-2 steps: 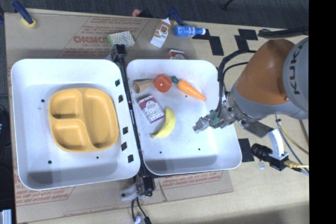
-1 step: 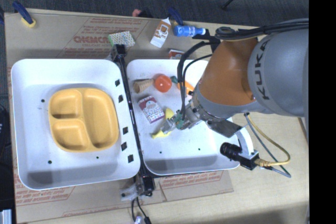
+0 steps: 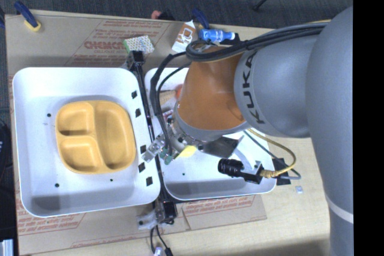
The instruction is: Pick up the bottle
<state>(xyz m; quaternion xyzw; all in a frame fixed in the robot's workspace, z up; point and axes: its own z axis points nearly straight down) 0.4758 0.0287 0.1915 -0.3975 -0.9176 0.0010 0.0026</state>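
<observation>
The shallow white plastic left bin (image 3: 24,129) holds a yellow moulded plate with three compartments (image 3: 95,135), lying flat near its middle and well apart from the work, so nothing there needs touching. Further right, the metal two-finger gripper (image 3: 163,151) sits low at the wall where the two bins meet, on the side of the shallow white plastic right bin (image 3: 204,186). Whether it is open or closed cannot be told from this slant. Just beside it on the right is a small yellow-green patch (image 3: 186,151). This may be part of the bottle, but too little is exposed to be sure. By judgement the bottle lies in the right bin, close to its left wall and beneath the wrist. The grey arm with its orange band (image 3: 210,99) covers most of that bin. To do this step well, the gripper should be centred across the bottle's narrow width, clear of the bin wall so that it does not catch the rim. It should close only once it is low enough to bracket the body, because a round bottle lying this close to a wall can easily roll or squirt aside. The lift should then go straight up and slowly, so that a poor hold shows itself early.
</observation>
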